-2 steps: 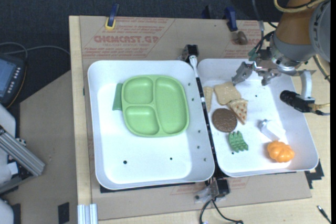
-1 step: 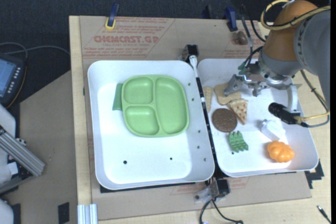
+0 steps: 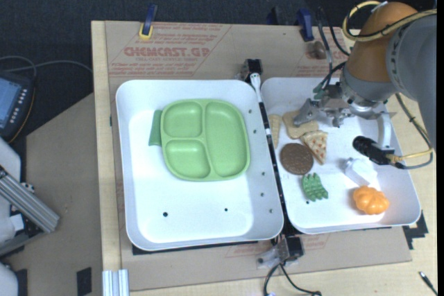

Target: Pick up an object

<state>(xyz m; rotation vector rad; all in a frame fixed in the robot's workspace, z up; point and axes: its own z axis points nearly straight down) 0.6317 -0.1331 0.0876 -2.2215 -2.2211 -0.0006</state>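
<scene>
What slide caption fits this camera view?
Gripper low over toy food in the right bin; green divided plate in the left bin.

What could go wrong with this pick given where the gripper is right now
The gripper sits low at the back of the right bin, where a tan flat piece and a pizza slice toy lie close together, so it might nudge both or catch neither. Flat items like the brown round cookie give little to pinch and may slip. The bin's dividing rim is near and could be bumped.
</scene>
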